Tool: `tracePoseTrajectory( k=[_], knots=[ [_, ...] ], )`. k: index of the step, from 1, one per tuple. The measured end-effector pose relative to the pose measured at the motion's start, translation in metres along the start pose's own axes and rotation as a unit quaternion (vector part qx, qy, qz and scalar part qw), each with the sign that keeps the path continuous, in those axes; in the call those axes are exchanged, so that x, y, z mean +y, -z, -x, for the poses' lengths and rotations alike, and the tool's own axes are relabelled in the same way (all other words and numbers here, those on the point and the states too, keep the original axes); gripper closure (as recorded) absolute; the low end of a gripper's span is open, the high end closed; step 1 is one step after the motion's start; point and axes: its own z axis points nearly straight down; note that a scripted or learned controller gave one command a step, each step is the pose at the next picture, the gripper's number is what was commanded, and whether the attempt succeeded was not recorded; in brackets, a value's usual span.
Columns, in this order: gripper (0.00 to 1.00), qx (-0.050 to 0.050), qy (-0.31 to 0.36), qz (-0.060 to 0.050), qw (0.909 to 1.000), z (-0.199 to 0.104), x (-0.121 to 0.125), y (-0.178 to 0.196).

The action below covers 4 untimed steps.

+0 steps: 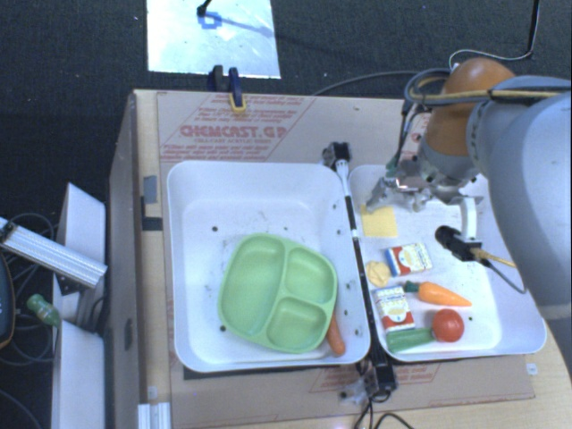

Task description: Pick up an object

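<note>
My gripper (399, 195) hangs low over the far end of the right bin (514, 329), just above and behind a flat yellow cheese slice (380, 222). Nearer the camera in the same bin lie a small orange-and-white carton (411, 257), a round pale cookie (377, 273), an orange carrot (440, 294), a second small carton (393, 308), a green vegetable (409, 338) and a red tomato (449, 325). I see nothing held in the gripper.
The left bin (192, 239) holds a green divided plate (279, 291) and a small brown sausage (335, 338) by the near right corner. The bins' shared rim (356, 248) runs just left of the cheese slice.
</note>
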Motion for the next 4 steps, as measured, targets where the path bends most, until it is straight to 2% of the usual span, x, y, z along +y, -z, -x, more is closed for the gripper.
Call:
tracePoseTrajectory(
  k=[1,2,3,4],
  knots=[
    [0.0,0.0,-0.002,-0.002,1.0,-0.007,-0.09,-0.001],
    [0.0,0.0,-0.001,0.0,1.0,-0.007,-0.048,0.0],
    [1.0,0.0,0.0,0.001,1.0,-0.007,-0.048,0.01],
    [0.0,0.0,0.0,0.0,1.0,-0.007,-0.048,0.01]
  ],
)
